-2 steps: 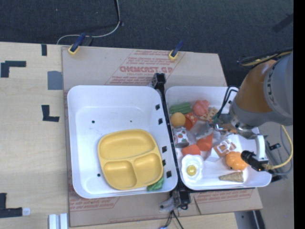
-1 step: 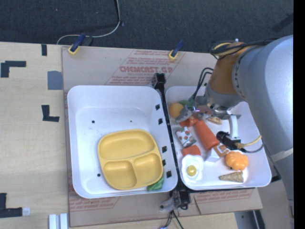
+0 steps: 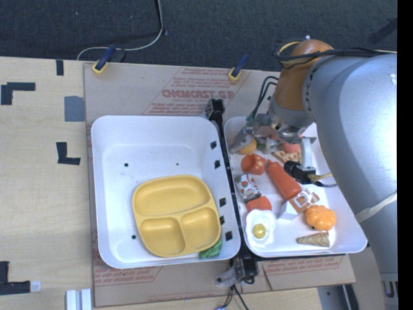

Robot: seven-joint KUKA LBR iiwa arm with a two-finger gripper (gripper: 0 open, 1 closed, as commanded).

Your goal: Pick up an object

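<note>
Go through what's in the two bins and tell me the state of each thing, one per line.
yellow divided plate: flat in left bin
green item: mostly tucked under the plate's edge
fried egg: flat, yolk up
carrot: lying on its side
orange fruit: resting in right bin
gripper: low over right bin's far end

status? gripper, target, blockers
Gripper low at right bin's far-left corner, grasp unconfirmed. Toy food crowded beneath: carrot, fried egg. Yellow tray in left bin.

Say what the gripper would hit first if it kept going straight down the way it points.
Probably the small yellow-orange piece at the far end of the right bin, just below the gripper. Depth is hard to judge here.
</note>
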